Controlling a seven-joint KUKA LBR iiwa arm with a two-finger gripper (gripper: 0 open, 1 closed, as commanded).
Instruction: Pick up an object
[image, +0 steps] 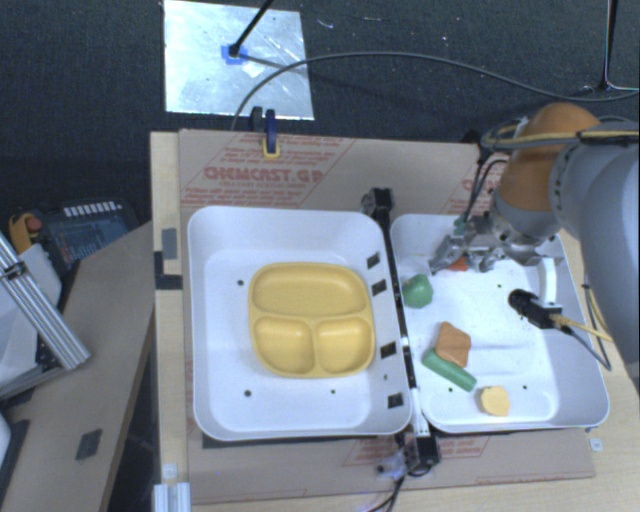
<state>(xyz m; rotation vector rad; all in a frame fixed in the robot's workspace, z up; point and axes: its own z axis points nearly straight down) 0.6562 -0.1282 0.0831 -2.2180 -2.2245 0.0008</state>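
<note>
My gripper (462, 262) is low over the back left part of the right bin (570, 400). It is open, its fingers set apart on either side of a small red-orange piece (457, 264) that lies on the bin floor. In the same bin, a round green object (417, 291) rests by the left wall. An orange-brown block (453, 344) lies near the middle, with a green cylinder (448, 370) just in front of it. A yellow piece (494, 401) sits near the front.
The left bin (215, 330) bears a yellow divided plate (310, 318). A black divider (392, 300) runs between the two bins. The arm's grey body (590, 190) hangs over the right bin's back right corner.
</note>
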